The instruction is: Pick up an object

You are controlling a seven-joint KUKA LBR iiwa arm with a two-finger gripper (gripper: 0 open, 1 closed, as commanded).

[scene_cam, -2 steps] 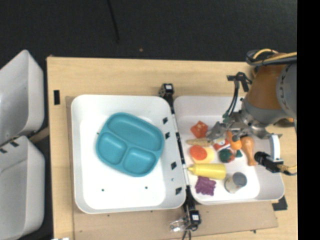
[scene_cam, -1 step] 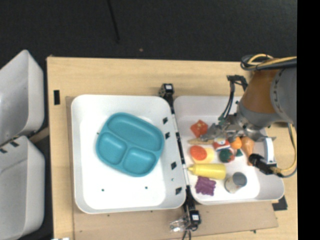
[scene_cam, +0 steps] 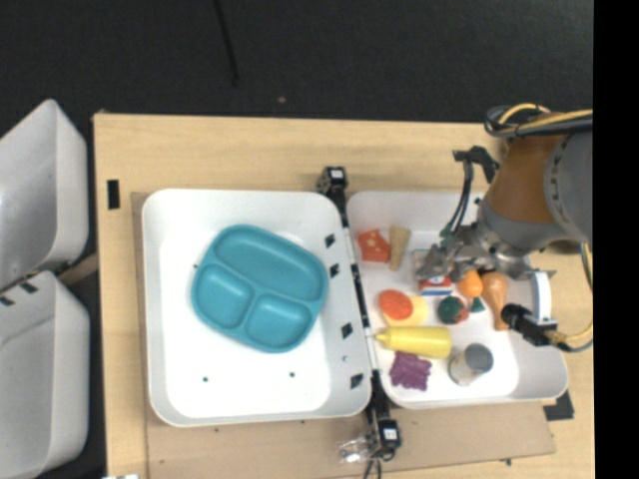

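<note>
- Object to be picked: none is named by the task; the likeliest candidate is the small red, white and blue item (scene_cam: 435, 287), which lies directly beneath the hand (scene_cam: 439, 262) in the right bin (scene_cam: 544, 377).
- Hand: lowered into the upper middle of the right bin, its dark metal parts overlapping the candidate item. Whether it is wide, narrow or gripping cannot be told from this slanted view, and nothing is seen held between its parts.
- Governing relation: the candidate sits just below the hand and touches it in the view; its long axis cannot be made out. Judged from this, the coming move is a short descent and closure, not a sideways reach.
- Just beside the hand, on the arm's side: an orange piece (scene_cam: 471, 285), a green ball (scene_cam: 452, 309) and a tan-orange piece (scene_cam: 494, 292).
- Away from the arm: a tan cone-shaped piece (scene_cam: 398, 244) and a red block (scene_cam: 373, 246).
- Below the hand: an orange-red rounded piece (scene_cam: 396, 305), then a yellow elongated piece (scene_cam: 417, 341) lying across the bin, then a purple piece (scene_cam: 409, 370) and a grey cylinder (scene_cam: 472, 360).
- Risk, as a judgement: neighbours crowd the candidate, so the grasp may catch two things or slip.
- Well apart: the left bin (scene_cam: 170, 367) holds a blue divided plate (scene_cam: 261, 287); both bins rest on the bench (scene_cam: 120, 158).
</note>
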